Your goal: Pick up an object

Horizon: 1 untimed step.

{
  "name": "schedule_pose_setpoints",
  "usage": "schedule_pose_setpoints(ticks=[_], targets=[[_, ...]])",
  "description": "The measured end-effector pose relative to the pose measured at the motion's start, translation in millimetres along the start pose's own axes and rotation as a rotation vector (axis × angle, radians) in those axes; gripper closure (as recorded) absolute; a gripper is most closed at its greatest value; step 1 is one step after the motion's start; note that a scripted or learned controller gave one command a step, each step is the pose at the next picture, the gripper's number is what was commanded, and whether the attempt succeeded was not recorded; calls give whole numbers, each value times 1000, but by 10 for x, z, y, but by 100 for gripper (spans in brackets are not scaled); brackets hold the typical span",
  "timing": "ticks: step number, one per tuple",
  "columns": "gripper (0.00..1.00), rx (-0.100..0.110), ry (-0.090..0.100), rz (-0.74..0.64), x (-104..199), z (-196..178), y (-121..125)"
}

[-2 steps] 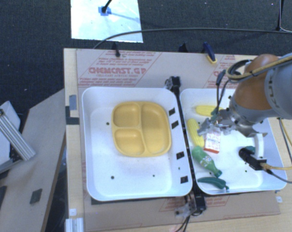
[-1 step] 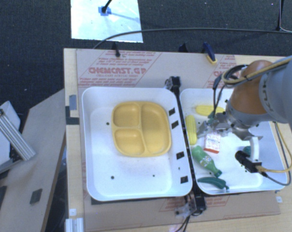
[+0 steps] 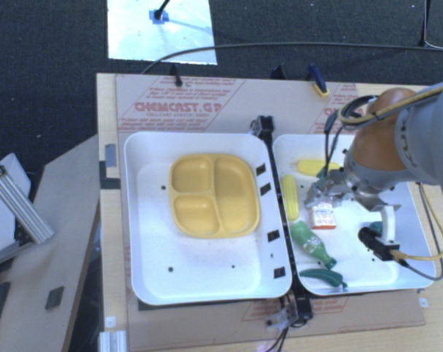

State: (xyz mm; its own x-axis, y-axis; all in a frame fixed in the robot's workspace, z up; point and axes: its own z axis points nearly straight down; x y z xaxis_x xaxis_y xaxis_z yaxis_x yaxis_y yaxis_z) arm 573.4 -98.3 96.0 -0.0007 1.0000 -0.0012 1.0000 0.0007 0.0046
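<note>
The tabletop (image 3: 111, 284) is pale wood, topped by a board printed with red lettering (image 3: 179, 107) along its far edge. On that board sit 2 shallow white bins side by side, touching along a black seam at the middle. The left bin (image 3: 152, 270) carries a yellow divided plate (image 3: 213, 195) with 3 compartments, lying flat near the bin's centre. The right bin (image 3: 419, 218) holds the loose items: a yellow corn cob (image 3: 289, 197) lies lengthwise against its left wall, a second yellow piece (image 3: 309, 168) sits toward the far edge, a green bottle (image 3: 312, 244) lies tilted near the left wall, a green-handled tool (image 3: 323, 276) rests at the near edge, and a small red and white box (image 3: 323, 217) sits near the bin's middle.

The grey arm (image 3: 419, 141) reaches over the right bin, and the gripper (image 3: 326, 194) hangs directly over the small box; whether it is wide or narrow cannot be told from this angle.

Beyond the tabletop's far edge the floor is dark carpet (image 3: 45, 50), with a pale square sheet (image 3: 159, 20) lying on it. An aluminium frame piece (image 3: 16, 204) stands off the left edge.
</note>
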Motion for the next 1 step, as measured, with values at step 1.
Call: schedule_pose_setpoints(ticks=[1], targets=[[100, -1, 0, -3, -14, -639, -6]])
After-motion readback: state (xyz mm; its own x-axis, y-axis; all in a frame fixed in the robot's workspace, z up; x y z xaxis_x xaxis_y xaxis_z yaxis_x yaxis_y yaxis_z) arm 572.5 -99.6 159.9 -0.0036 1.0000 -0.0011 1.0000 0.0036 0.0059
